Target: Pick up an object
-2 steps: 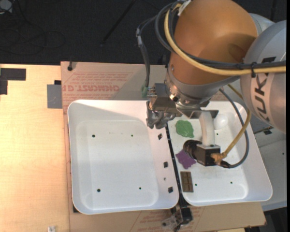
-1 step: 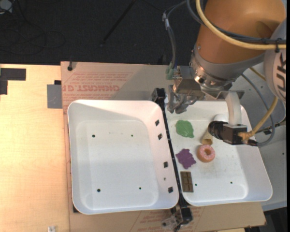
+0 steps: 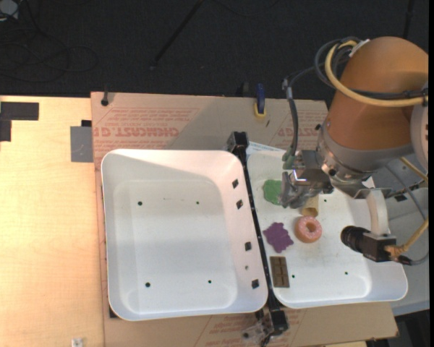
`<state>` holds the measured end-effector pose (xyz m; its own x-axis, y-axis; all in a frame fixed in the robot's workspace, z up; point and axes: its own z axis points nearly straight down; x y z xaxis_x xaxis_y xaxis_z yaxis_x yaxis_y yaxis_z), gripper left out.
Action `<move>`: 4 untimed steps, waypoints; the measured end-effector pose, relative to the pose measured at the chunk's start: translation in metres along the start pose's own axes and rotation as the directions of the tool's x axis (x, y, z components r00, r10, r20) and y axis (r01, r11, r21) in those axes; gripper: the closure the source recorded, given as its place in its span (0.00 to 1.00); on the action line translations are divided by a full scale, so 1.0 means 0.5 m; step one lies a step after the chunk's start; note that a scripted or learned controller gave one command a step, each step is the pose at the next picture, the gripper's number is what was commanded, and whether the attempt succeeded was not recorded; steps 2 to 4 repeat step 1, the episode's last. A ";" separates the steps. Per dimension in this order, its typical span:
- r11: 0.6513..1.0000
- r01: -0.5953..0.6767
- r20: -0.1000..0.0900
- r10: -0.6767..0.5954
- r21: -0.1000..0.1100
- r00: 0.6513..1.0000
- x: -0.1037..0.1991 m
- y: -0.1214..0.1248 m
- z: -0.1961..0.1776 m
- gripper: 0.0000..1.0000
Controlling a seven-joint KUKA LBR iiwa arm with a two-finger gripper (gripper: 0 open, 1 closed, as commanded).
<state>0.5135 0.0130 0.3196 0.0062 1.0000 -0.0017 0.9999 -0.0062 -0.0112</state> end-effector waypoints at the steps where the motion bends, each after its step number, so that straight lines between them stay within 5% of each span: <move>1: 1.000 0.008 -0.002 -0.008 -0.020 1.000 0.030 0.016 -0.218 1.00; 4: 1.000 0.008 -0.002 -0.008 -0.020 1.000 0.030 0.016 -0.218 1.00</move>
